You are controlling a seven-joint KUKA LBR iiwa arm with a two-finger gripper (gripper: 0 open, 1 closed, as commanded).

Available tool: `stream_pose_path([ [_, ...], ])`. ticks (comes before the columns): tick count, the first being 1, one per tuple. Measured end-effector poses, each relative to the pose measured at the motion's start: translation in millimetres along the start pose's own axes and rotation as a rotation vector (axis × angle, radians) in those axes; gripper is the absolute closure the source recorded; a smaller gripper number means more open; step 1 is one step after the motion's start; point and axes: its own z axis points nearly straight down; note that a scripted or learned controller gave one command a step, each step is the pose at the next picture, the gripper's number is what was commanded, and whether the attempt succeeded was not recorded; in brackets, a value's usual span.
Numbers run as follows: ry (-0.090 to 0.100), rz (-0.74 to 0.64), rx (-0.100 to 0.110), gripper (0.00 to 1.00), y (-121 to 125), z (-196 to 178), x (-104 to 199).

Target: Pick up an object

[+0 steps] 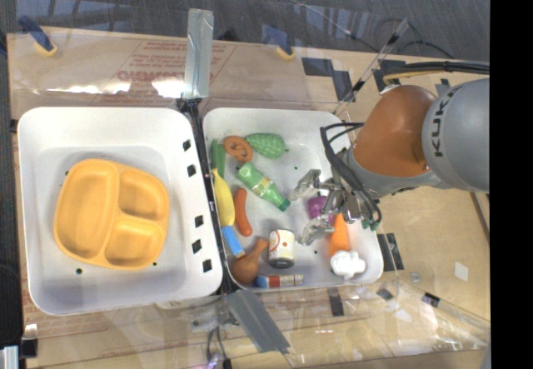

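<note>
The right bin point(250, 122) holds several toy foods. Over its right side my gripper point(310, 207) is open, one finger point(305, 183) toward the back and the other finger point(313, 231) toward the front. A small purple object point(317, 206) lies in the gap between them, close to the palm; neither finger closes on it. An orange carrot point(339, 236) and a white lump point(347, 263) lie just right of the front finger. A green bottle point(265, 186) lies left of the gripper.
Also in the right bin: a brown pretzel point(236, 147), a green leafy piece point(266, 144), a yellow banana point(223, 199), a red sausage point(242, 211), a small can point(281, 248), a brown drumstick point(247, 263). The left bin point(33, 276) holds a yellow divided plate point(111, 213).
</note>
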Motion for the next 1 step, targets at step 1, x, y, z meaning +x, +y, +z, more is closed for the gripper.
stream_pose_path([
  [1, 0.005, 0.105, -0.004, 0.0, 100.5, 1.5, -6.3],
])
